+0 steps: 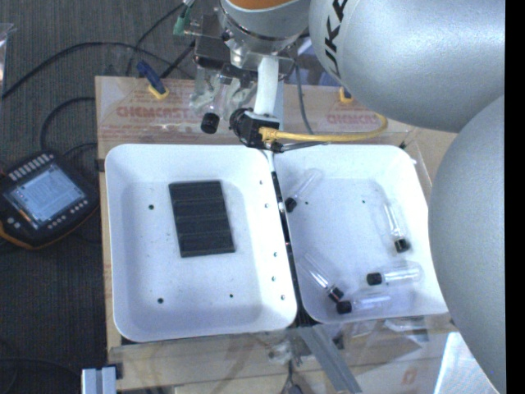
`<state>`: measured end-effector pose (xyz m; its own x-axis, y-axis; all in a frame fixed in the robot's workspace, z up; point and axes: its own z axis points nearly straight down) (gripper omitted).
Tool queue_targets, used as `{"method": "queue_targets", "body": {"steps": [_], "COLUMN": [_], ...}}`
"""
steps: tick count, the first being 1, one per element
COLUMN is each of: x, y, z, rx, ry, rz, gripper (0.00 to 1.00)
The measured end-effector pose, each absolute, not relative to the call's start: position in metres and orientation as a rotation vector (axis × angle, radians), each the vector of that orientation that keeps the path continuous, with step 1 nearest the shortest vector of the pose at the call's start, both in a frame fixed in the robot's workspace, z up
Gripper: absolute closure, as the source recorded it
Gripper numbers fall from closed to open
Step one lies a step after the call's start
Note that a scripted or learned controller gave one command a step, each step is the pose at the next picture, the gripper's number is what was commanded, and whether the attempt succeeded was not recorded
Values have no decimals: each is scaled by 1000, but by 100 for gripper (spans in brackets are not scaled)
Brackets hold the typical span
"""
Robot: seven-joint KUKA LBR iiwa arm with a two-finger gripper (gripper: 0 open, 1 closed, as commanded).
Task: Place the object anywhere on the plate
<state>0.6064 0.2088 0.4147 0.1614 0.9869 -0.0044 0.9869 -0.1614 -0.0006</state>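
Observation:
A black ribbed rectangular plate (201,217) lies flat in the left white bin (131,245), slightly left of its middle. My gripper (215,103) hangs above the bench's back edge, beyond the far rim of the left bin. It is shut on a clear tube with a black cap (209,122). The tube slants down from between the fingers, cap lowest. The tube is up in the air, behind and above the plate, not over it.
The right white bin (353,220) holds several more clear tubes with black caps, such as one at its far left (301,189) and one at its right side (395,226). A yellow cable (328,135) runs along the back edge. A handheld pendant (43,197) sits left of the bench.

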Motion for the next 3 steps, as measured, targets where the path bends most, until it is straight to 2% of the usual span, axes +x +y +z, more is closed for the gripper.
{"method": "queue_targets", "body": {"steps": [1, 3], "x": [652, 653], "y": [233, 232], "z": [433, 449], "rx": [2005, 2005], "ry": [2417, 2411], "rz": [-6, -18], "gripper": [100, 100]}}
